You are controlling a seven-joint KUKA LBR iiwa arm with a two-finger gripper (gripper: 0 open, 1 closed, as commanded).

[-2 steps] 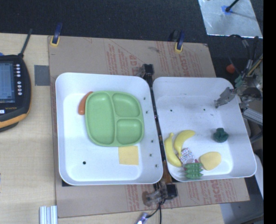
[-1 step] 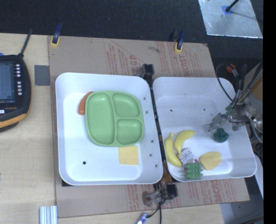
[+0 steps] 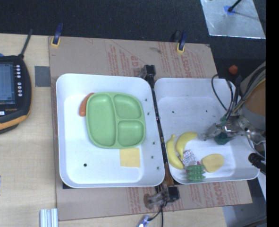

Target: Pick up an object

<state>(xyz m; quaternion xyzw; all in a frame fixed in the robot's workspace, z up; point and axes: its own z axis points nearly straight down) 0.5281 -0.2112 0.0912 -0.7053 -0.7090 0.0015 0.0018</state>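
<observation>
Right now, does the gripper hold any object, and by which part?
It cannot be told. The gripper is low in the right bin with something dark green at its tip, but the hold is unclear.

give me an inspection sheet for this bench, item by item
surface: cardboard sheet clamped over a wooden bench, bearing left bin and right bin side by side
job's things: right bin holds two bananas, a yellow chip-like piece, a green block and a small wrapper
clutter: left bin holds a green divided plate over an orange item, plus a yellow square
grippers: gripper low in right bin, at a dark green thing
cables: black loops beside the arm
surroundings: teach pendant at left
</observation>
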